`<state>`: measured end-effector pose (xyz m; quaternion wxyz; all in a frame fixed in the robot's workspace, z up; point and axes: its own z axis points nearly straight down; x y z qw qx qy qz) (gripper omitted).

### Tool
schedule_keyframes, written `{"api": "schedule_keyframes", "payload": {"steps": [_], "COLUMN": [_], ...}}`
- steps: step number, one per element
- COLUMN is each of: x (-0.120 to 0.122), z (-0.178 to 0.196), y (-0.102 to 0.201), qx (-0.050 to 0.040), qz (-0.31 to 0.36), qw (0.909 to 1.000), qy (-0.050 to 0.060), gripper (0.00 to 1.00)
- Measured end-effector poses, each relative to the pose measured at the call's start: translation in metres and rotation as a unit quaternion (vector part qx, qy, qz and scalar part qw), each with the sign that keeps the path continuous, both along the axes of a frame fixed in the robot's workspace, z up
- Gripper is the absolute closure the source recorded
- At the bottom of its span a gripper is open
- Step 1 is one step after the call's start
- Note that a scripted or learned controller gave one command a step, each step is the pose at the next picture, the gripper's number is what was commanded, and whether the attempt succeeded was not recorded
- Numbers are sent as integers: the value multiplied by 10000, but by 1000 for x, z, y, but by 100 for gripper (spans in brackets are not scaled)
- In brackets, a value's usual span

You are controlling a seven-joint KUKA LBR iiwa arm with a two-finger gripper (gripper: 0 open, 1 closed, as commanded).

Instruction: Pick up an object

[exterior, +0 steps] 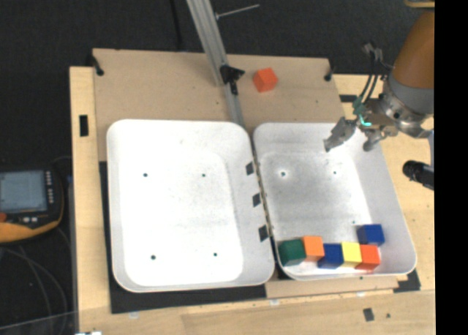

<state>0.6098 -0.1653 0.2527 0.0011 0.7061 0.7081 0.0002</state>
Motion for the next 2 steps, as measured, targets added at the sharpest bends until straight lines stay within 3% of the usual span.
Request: {"api": "schedule_keyframes", "payload": {"steps": [1, 2], "x": [-80, -76], "z": [-147, -131], "y": [28, 25], "qx": [15, -4], "qz": [-18, -71], "qw": [10000, 10000], "qy": [52, -21], "gripper": [0, 100]}}
